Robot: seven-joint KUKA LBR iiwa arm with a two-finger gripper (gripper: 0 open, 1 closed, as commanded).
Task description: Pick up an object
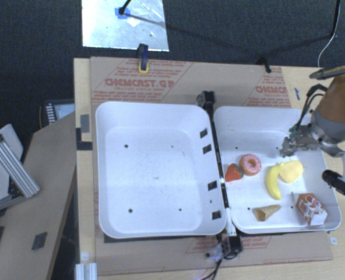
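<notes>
A banana [273, 181] lies in the right bin [242, 121], toward its right half, long axis running roughly top to bottom of the view with a slight curve. Touching its upper right end sits a pale yellow lemon-like fruit [292, 171]. To the left, a pink-iced doughnut [251, 164] rests just beside a strawberry [234, 172], which is up against the divide between the bins. Nearer the front wall there's a tan cone-shaped piece [266, 212], tip pointing left, and in the front right corner a small red-and-white carton [310, 209].

The pincer [289, 145] hovers low over the bin just above the lemon-like fruit; whether it is released or clenched is too blurred to tell, and nothing is seen in it. The grey arm [338, 118] is cut off at the right edge.

The left bin [155, 171] is white with a few dark specks. Both bins sit on brown printed cardboard [161, 80] on the bench [62, 174]. Behind, dark carpet [32, 28] carries a shiny foil sheet [125, 16]. An aluminium rail [6, 156] leans at left.
</notes>
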